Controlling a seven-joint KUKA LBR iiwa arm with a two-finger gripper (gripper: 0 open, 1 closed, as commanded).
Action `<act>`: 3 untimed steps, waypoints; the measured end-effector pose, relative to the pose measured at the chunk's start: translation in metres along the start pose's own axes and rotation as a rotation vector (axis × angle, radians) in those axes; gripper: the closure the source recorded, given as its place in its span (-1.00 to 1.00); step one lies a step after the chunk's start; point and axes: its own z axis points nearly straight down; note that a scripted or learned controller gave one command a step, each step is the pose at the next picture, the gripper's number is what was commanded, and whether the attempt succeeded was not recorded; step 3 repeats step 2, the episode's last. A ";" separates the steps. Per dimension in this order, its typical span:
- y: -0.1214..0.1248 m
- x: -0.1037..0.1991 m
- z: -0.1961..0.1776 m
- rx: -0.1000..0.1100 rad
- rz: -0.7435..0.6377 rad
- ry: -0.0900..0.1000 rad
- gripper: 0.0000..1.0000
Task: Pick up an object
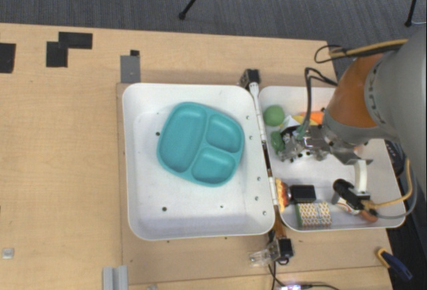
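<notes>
Tan bench on grey carpet, two white bins. We see the gripper low in the right bin, grip state unclear. We pick the green ball at that bin's top-left corner: probably light, smooth, likely to roll; grasp across its middle. Teal divided tray fills the left bin.

Two bins sit side by side on the bench. The left bin holds a divided tray near its middle. The right bin holds a ball at its far left corner, and a box with a block just in front at its near edge. The arm reaches over the right bin.
</notes>
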 end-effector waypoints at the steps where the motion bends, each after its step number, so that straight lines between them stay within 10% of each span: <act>1: 0.002 0.000 -0.011 -0.004 -0.009 -0.001 1.00; 2: 0.058 0.044 -0.098 0.004 -0.002 0.002 1.00; 3: 0.058 0.044 -0.098 0.004 -0.002 0.002 1.00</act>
